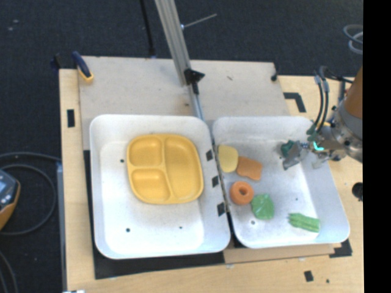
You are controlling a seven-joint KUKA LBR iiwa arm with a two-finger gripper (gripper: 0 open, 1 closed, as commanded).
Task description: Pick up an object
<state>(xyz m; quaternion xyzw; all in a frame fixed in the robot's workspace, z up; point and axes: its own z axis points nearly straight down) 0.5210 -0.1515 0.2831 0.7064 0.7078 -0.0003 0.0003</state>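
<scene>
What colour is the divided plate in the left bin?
Yellow. The divided plate shows clearly in the camera view, lying in the left bin.

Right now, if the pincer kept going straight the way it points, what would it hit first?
The pincer points leftward over the right bin. Straight on, it would probably meet the orange-brown piece first, then the yellow piece. Its height above them is unclear.

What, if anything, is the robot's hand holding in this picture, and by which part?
Nothing. The hand hangs over the right bin's upper right area, with no object between its fingers. The orange ring and the other toys lie apart from it on the bin floor.
</scene>
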